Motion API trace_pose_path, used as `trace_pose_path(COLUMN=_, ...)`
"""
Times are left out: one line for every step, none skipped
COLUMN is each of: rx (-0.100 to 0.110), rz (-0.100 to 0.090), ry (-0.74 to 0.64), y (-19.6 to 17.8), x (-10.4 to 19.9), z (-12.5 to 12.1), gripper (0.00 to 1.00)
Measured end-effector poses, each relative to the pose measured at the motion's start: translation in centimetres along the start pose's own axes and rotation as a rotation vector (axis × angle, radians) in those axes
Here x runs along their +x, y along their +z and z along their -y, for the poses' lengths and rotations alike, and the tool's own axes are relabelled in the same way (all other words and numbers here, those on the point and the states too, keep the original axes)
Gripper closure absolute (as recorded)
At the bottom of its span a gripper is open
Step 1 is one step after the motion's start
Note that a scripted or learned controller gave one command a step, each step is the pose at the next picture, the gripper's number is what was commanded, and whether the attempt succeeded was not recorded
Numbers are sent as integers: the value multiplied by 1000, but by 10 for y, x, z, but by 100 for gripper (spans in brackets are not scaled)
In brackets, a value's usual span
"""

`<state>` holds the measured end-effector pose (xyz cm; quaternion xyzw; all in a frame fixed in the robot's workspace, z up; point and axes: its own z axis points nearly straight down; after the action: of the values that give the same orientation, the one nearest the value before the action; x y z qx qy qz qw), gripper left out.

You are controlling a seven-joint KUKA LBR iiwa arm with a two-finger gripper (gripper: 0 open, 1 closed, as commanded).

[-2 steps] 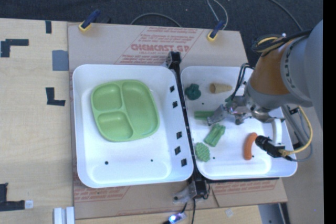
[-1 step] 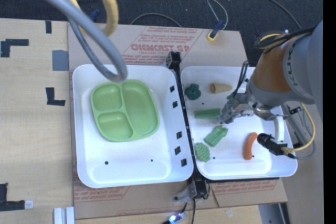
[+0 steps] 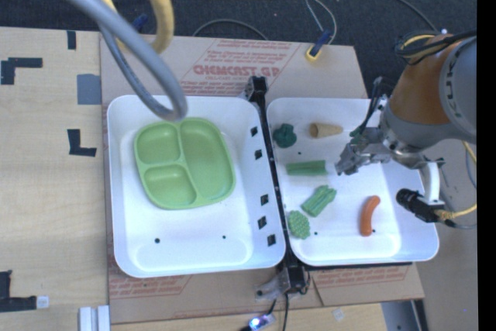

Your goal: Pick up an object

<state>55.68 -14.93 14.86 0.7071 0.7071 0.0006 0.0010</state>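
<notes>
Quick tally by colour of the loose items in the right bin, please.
Green: 4 (dark green piece, green stick, ridged green piece, round green piece)
Tan: 1 (cone)
Orange: 1 (orange sausage shape)
Total: 6

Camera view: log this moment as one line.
hand above right bin, near green stick | grasp: none seen | sausage, cone loose | green tray in left bin

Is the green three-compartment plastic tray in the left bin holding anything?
Empty: all three compartments of the green divided tray show bare green plastic.
</notes>
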Motion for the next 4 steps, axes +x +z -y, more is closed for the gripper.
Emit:
trace_pose_path(rx=-3, rz=1, ry=-2, y=-63, x=3, z=1, gripper=100)
trace_pose_path(rx=3, rz=-1, ry=-1, y=-61, x=4, z=1, gripper=100)
trace_pose_path(rx=3, rz=-3, ry=-6, y=-72, x=55, z=4, gripper=100)
trace_pose_path(rx=3, rz=-3, ry=-8, y=-83, x=112, z=6, gripper=100)
